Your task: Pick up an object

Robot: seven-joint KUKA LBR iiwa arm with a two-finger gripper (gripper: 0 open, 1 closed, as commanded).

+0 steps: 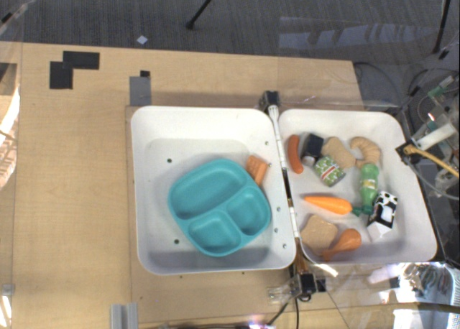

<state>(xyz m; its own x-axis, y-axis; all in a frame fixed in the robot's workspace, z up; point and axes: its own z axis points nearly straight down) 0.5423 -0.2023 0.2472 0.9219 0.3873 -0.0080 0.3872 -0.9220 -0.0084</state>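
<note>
Two white bins sat side by side on the wooden bench (72,212), and nothing in either was lifted; every piece lay flat on a bin floor. How the gripper was set I could not tell.

The left bin (144,177) held a teal divided plate (219,209), turned at an angle, with three compartments. A small orange piece (256,169) lay against the plate's upper right rim, close to the wall shared with the other bin.

The right bin (413,198) held the rest of the toy food. A red sausage (295,154) lay along its left wall, just beside a small black-and-white item (311,146). Next to that was a tan bread roll (338,151), with a green can (329,171) on its side touching the roll from below. A curved tan pastry (366,149) lay near the far right of the group, and a green bottle (369,182) lay just under it. A carrot (327,204) stretched across the middle, its leafy end pointing to a black-and-white carton (383,212) that stood beside the bottle's lower end. At the near edge a slice of bread (318,232) touched an orange-brown piece (346,241).

Black tape marks (72,67) showed on the bench, well apart from the bins.
</note>
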